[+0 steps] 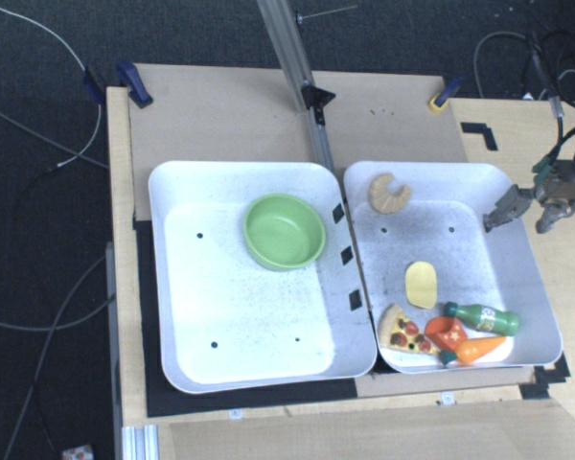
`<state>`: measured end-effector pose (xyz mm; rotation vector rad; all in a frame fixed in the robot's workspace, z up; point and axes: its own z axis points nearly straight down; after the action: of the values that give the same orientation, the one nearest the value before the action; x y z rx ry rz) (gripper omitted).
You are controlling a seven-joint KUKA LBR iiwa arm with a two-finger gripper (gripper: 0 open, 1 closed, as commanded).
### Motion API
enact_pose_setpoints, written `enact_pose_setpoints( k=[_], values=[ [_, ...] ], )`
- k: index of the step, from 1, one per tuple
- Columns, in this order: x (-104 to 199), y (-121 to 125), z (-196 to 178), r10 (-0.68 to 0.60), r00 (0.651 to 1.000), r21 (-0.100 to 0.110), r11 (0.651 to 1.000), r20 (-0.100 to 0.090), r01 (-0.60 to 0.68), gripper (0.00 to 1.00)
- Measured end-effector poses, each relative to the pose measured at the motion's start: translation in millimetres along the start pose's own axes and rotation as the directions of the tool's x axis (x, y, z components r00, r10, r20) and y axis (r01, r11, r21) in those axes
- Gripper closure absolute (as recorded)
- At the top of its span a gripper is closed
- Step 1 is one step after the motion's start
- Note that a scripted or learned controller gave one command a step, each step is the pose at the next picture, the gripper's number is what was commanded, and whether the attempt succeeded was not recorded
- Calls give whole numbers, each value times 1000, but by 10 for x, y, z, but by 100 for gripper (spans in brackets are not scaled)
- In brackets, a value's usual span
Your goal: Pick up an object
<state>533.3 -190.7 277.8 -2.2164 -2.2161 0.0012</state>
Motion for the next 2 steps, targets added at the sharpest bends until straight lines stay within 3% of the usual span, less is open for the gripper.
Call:
enact_pose_setpoints(
  k=[2],
  values=[
    [-24,-81,997,1,1000,9,1000,-4,-1,0]
  ],
)
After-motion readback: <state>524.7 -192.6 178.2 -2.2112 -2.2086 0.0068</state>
